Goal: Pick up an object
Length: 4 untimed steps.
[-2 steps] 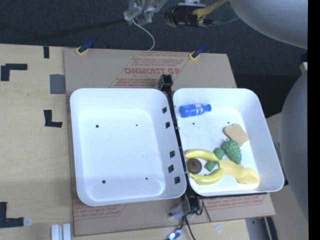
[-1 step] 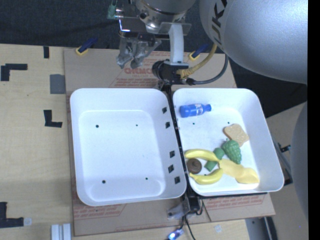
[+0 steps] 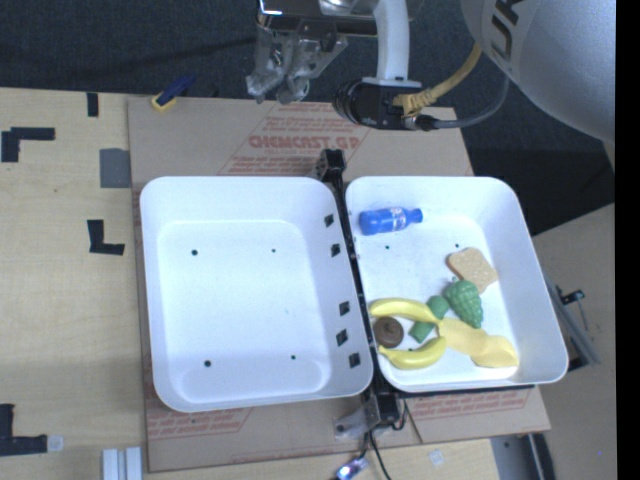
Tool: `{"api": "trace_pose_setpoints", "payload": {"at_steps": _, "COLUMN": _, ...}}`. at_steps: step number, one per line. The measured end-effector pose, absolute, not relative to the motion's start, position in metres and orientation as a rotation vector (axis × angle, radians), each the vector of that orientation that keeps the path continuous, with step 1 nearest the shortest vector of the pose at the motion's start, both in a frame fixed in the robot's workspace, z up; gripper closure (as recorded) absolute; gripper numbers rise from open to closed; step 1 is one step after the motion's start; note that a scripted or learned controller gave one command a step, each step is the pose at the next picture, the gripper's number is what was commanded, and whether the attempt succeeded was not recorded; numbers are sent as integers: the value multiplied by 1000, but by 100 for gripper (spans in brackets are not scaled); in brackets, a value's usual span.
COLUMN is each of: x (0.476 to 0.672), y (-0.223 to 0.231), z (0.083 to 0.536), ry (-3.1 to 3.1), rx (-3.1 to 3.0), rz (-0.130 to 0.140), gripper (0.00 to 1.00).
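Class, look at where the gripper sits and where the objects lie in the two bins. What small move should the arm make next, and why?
Probably swing the gripper toward the right bin and over the blue bottle. The gripper hangs above the cardboard beyond the bins, over no object, while every object lies in the right bin. The bottle lies apart from the clustered banana and its neighbours, so it looks the easiest target.

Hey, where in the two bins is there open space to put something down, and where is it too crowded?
The left bin has bare floor wall to wall. In the right bin, free patches lie between the blue bottle and the banana, and right of the bottle. Its near end is crowded: banana, green toy, tan piece, yellow toy.
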<state>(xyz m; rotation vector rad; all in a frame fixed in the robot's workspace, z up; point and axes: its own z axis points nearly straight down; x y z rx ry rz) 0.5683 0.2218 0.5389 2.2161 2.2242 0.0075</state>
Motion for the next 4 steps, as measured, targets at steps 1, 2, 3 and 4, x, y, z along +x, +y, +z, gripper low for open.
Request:
{"api": "trace_pose_setpoints", "payload": {"at_steps": 1, "x": 496, "y": 234, "z": 442, "ry": 2231, "rx": 2220, "rz": -22, "gripper": 100}}
{"api": "trace_pose_setpoints", "payload": {"at_steps": 2, "x": 548, "y": 234, "z": 539, "ry": 2220, "rx": 2217, "rz": 12, "gripper": 100}}
{"api": "trace_pose_setpoints", "payload": {"at_steps": 3, "x": 546, "y": 234, "z": 543, "ry": 2225, "rx": 2219, "rz": -7, "gripper": 100}}
{"api": "trace_pose_setpoints", "payload": {"at_steps": 4, "x": 485, "y": 233, "z": 397, "ry": 2229, "rx": 2224, "rz": -32, "gripper": 100}}
